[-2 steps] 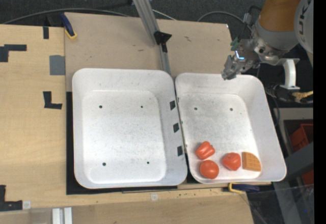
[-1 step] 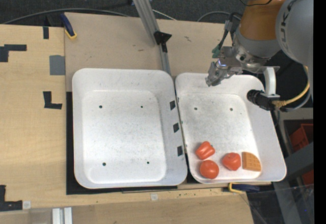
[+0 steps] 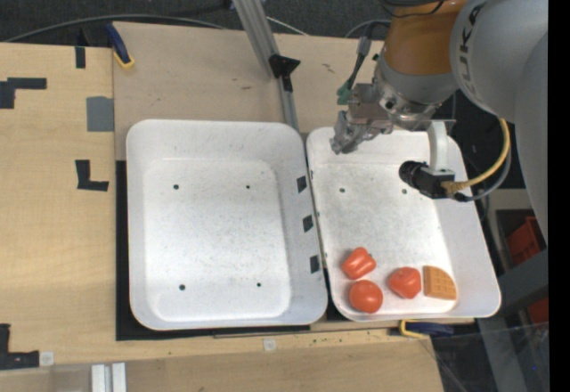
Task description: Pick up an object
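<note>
Gripper [image 3: 343,142] over far corner of right bin [image 3: 383,194], apparently holding nothing; finger opening unclear. Three red objects [image 3: 358,263] and tan waffle piece [image 3: 438,283] at right bin's near edge.

Plainly a robotics lab or test cell; industrial grey arm [image 3: 499,34] with orange band at upper right; plywood bench [image 3: 187,69] marked with black tape at left; two white bins [image 3: 214,136] side by side; aluminium mast [image 3: 254,20] rising at top centre; loose cables on dark floor.
</note>
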`<state>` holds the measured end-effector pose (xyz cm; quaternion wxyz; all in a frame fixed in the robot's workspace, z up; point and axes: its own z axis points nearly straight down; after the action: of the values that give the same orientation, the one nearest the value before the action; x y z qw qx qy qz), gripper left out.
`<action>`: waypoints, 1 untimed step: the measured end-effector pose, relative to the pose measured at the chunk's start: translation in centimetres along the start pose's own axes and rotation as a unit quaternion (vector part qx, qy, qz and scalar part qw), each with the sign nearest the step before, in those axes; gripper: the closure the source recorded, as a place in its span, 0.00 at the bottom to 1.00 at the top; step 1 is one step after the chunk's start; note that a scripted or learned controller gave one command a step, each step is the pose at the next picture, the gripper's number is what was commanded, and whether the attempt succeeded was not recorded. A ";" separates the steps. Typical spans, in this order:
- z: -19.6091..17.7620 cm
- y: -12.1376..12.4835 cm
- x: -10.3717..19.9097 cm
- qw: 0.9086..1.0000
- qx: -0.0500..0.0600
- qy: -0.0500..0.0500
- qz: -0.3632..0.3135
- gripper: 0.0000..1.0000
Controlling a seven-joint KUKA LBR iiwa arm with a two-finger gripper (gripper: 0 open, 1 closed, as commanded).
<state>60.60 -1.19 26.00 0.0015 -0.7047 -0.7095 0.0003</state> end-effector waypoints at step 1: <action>0.4 -1.6 5.9 1.000 0.001 0.000 0.000 1.00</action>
<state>58.96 4.73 25.66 0.0019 -0.7045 -0.7097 0.0006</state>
